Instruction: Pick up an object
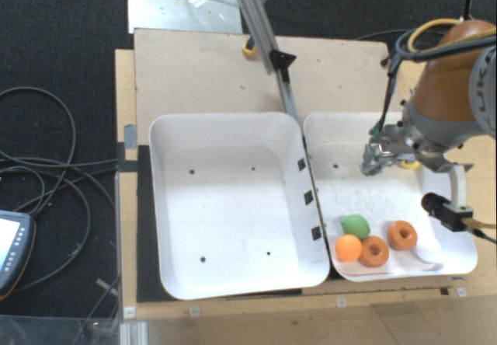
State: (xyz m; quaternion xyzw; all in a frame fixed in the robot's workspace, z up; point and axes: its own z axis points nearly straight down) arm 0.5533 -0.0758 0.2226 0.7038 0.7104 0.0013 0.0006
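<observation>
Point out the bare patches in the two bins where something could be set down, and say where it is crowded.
The left bin has a wide bare floor between its walls. In the right bin, the far half is bare up to the gripper. It is crowded along the near edge: green object, orange ball and two orange rings cluster there.

A green lump [355, 224], an orange ball [348, 248] and two orange rings [373, 251] [401, 235] lie clustered at the right bin's [342, 141] near edge. The ball touches one ring.
</observation>
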